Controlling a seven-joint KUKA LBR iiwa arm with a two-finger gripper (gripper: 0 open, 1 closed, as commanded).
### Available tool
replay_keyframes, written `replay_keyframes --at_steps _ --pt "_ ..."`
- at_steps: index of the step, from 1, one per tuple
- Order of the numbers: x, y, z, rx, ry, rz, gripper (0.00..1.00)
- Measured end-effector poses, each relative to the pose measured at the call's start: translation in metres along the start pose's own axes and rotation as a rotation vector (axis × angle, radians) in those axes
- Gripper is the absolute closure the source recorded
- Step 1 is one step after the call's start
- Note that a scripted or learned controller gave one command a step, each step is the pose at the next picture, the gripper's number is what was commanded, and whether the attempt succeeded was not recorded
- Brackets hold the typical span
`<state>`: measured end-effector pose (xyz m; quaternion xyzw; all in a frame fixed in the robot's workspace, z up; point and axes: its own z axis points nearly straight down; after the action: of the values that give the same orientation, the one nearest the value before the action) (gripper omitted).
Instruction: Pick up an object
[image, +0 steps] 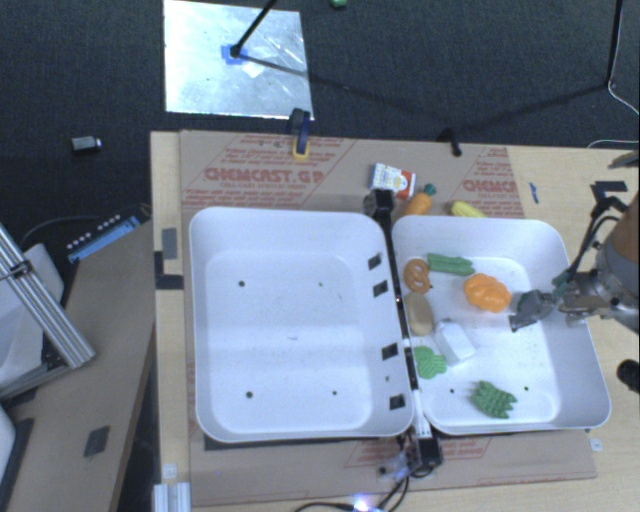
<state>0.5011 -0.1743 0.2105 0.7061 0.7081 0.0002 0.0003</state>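
Gripper (524, 311) poised just right of orange toy (486, 292); finger state indiscernible. Advisable: centre over toy, descend vertically, avoid neighbours.

Dark carpet floor (80, 60) with a shiny metal sheet (237, 58) behind the wooden bench (140, 400)

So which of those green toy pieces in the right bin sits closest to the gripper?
The long dark-green piece by the far wall, beside the round orange toy. The leafy green piece and the one by the divider lie farther from the gripper.
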Motion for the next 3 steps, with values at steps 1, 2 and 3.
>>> replay_keyframes --at_steps 1,2,3 --pt "0.068 0.054 0.084 0.000 0.002 -0.008 0.00" --pt "0.046 0.107 0.127 -0.006 -0.001 -0.003 0.00" --pt "0.083 0.164 0.125 0.031 -0.015 -0.009 0.00"
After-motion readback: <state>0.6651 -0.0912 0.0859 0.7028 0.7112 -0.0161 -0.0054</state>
